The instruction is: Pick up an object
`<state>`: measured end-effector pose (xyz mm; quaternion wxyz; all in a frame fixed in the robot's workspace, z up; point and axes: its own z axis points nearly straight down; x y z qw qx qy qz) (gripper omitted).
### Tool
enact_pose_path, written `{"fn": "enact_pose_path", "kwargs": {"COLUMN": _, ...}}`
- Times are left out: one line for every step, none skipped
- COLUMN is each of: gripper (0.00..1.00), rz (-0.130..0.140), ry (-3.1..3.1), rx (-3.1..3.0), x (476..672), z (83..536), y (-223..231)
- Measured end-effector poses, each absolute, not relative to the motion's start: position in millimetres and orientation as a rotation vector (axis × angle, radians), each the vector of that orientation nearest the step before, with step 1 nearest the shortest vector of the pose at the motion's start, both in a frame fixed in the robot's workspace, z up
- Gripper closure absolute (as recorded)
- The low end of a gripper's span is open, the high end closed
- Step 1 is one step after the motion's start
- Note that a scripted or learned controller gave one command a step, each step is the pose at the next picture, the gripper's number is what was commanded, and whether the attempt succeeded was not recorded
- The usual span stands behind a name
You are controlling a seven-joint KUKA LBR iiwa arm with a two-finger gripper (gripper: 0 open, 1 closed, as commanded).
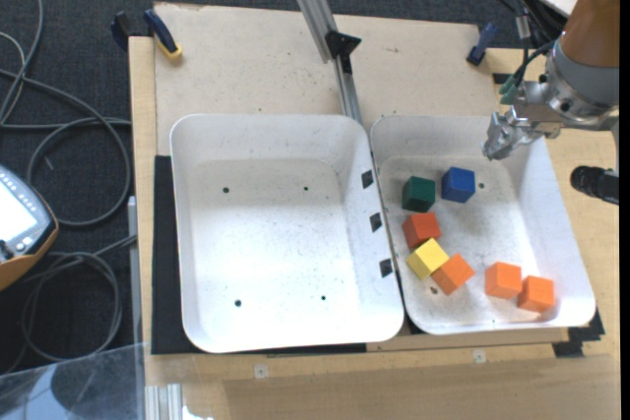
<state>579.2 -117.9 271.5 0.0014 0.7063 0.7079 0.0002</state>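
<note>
Claw (500,141) over the right bin (561,241), near blue cube (458,184) and green cube (418,193).

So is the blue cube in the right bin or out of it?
In. The blue cube sits on the right bin floor, beside the green cube.

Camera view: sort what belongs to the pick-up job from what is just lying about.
Job: end effector; green cube; blue cube; red cube; yellow cube; three orange cubes; right bin.
Lying about: left bin; clamps; cables.
</note>
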Motion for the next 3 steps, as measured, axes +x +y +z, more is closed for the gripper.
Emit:
{"fn": "enact_pose_path", "kwargs": {"gripper": 1.00, "rz": -0.004, "ry": 2.232, "rx": 2.218, "x": 577.5, "z": 270, "y": -68}}
{"fn": "enact_pose_path", "kwargs": {"gripper": 1.00, "rz": -0.007, "ry": 2.234, "rx": 2.218, "x": 586.9, "z": 249, "y": -13}}
{"fn": "enact_pose_path", "kwargs": {"gripper": 1.00, "rz": -0.004, "ry": 2.233, "rx": 2.216, "x": 585.3, "z": 252, "y": 40}}
